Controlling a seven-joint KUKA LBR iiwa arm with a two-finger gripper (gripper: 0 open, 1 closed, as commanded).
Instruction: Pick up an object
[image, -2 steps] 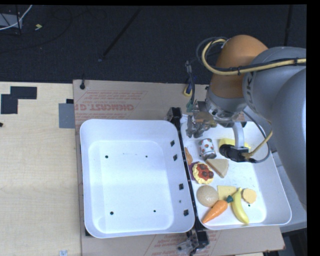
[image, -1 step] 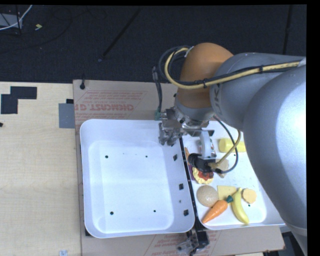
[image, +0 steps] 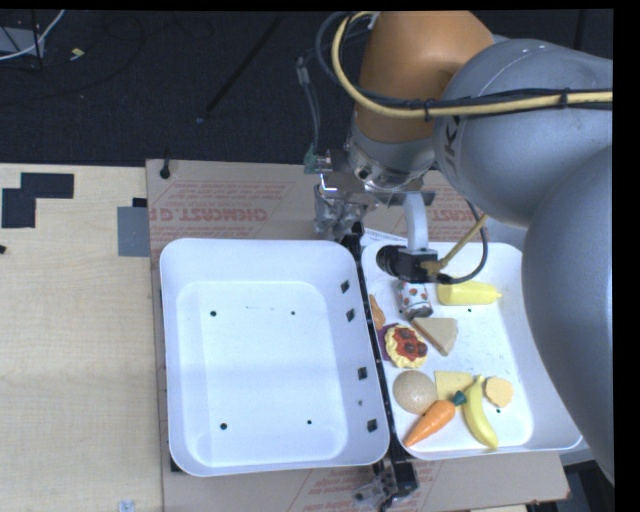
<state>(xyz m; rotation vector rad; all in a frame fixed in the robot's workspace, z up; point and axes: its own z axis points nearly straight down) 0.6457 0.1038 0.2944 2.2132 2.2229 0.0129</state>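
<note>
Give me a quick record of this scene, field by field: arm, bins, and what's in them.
arm: grey with orange band, reaching in over the far end of the right bin
hand: above the far end of the divide between the bins; finger state unclear
left bin: white
right bin contents: toy carrot, banana, small pizza, can

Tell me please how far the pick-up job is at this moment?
Done: the arm has reached over the right bin, with the gripper at that bin's far left corner. In hand: nothing that I can see between the fingers. Left: the whole pick. The carrot, banana, small can, pizza piece and other toys all lie in the right bin. The left bin holds none of them.
</note>
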